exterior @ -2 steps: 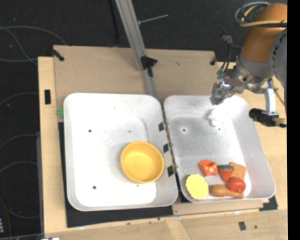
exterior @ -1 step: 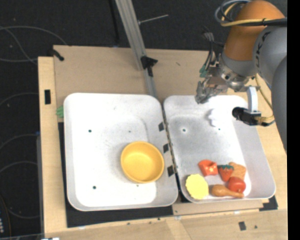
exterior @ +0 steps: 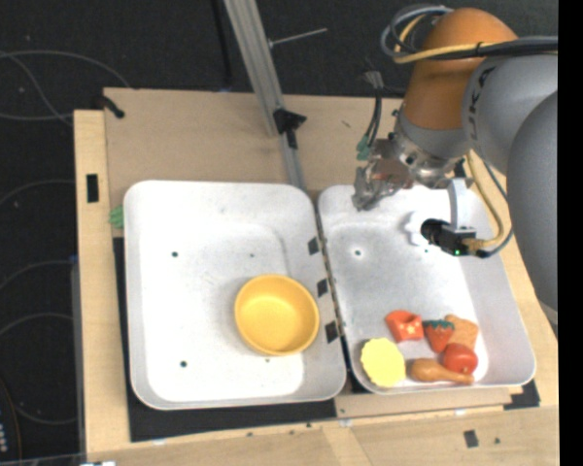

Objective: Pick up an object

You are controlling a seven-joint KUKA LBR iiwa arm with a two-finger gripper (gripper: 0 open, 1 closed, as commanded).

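Yellow bowl [exterior: 276, 314], one, sits in the left bin [exterior: 155, 221]; five toy foods cluster at the right bin's [exterior: 389, 250] near end. End effector [exterior: 371, 187] hovers far; grip unreadable.

The yellow bowl [exterior: 276, 315] sits upright, mouth up, in the left bin [exterior: 175, 221], well apart from the end effector [exterior: 369, 188] and toward the near-left of it. A cluster of small items lies in the near part of the right bin [exterior: 389, 250], well apart from the end effector: a yellow disc [exterior: 382, 361], a red-orange piece [exterior: 404, 325], a red-and-orange piece [exterior: 453, 343] and a tan drumstick-shaped piece [exterior: 437, 370]. The drumstick-shaped piece lies flat along the near wall, touching the red-and-orange piece and just beside the yellow disc.
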